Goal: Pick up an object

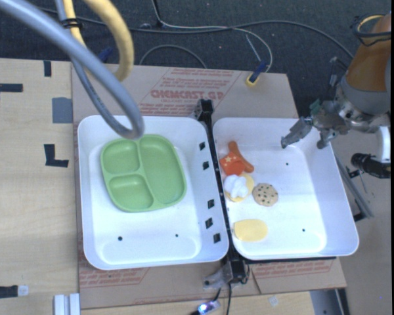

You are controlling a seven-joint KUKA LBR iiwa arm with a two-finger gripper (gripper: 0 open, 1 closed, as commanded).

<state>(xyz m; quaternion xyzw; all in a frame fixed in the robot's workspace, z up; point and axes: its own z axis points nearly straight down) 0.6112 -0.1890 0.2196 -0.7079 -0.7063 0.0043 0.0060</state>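
Cardboard (184, 90) lettering: red "CHEMCAST GP"

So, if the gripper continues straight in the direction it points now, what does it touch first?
Probably the bare floor of the right bin; the gripper points down-left above its upper right corner, and the cookie lies further on. Depth is unclear.

cardboard print, red
"CHEMCAST GP" reads on the cardboard sheet (184, 87) behind the bins (smaller lines above and below it too blurred); same print along the front edge, illegible.

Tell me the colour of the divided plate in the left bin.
Light green; the divided plate shows clearly in the camera view.
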